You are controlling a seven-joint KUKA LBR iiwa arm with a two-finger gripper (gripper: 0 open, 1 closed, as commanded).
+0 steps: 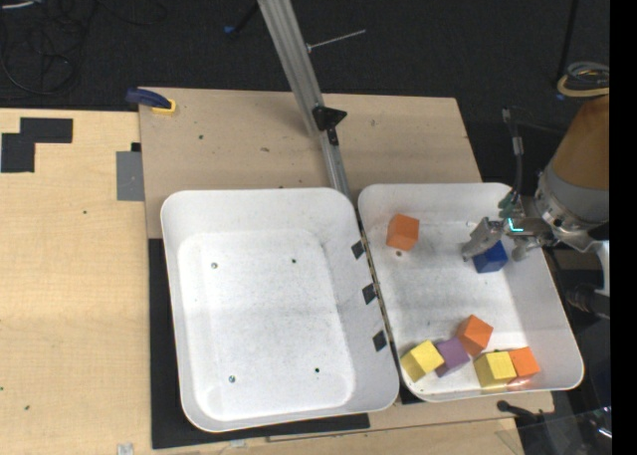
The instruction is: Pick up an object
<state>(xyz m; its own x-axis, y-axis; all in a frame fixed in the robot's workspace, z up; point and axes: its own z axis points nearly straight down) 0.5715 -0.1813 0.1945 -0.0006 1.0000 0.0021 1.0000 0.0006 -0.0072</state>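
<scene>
My gripper (497,246) hangs over the upper right part of the right bin (438,194), reaching in from the right. A blue cube (490,261) sits directly at its tip, partly covered by it; whether the cube is gripped cannot be made out. An orange cube (402,232) lies alone to the left of the gripper. At the bin's near right corner is a cluster: an orange cube (476,332), a yellow cube (422,358), a purple cube (453,353), another yellow cube (494,368) and an orange one (523,362).
The left bin (261,314) adjoins the right one, with black clips (366,292) along the shared rim. A slanted metal rail (295,55) rises behind the bins. The arm's orange band (587,139) is at the right edge.
</scene>
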